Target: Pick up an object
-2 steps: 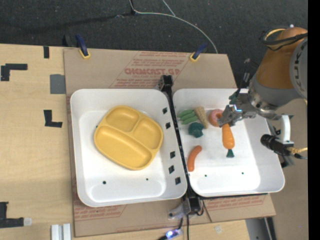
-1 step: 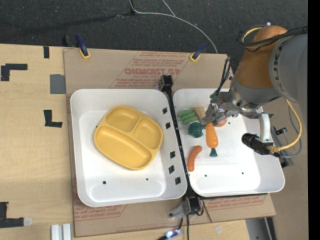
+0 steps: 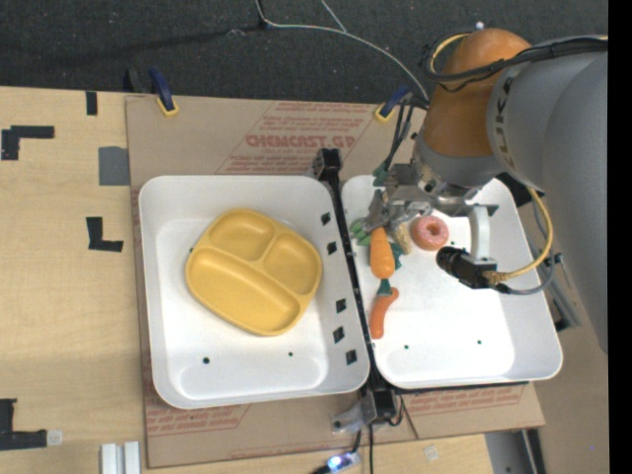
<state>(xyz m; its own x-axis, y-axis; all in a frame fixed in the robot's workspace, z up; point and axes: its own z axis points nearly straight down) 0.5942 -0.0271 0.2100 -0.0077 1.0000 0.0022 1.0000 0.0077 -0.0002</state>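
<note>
Reaching in over the right bin (image 3: 513, 363), the grey arm (image 3: 563, 117) lowers its pincer (image 3: 393, 210) near the bin's upper left corner, just above a cluster of small toys. An orange carrot (image 3: 382, 252) lies directly below the pincer, a second, redder carrot (image 3: 380, 311) sits a little nearer the camera against the dividing wall, and a pink doughnut (image 3: 431, 233) rests just beside the wrist hardware. How wide the pincer stands cannot be told from this angle, and nothing is visibly gripped. In the left bin (image 3: 163, 354) a yellow divided plate (image 3: 255, 268) lies alone, tilted diagonally, well apart from the action. Both bins sit on a cardboard sheet (image 3: 286, 131) clamped to the tabletop (image 3: 59, 294).

Crowding looks like the main risk: the upper carrot, a scrap of green beside it and the doughnut lie close enough that a descent could land on two items at once, or nudge the carrot against the bin wall, where a clean grip would likely be harder. A slip off the carrot's rounded, tapered body also seems possible.
</note>
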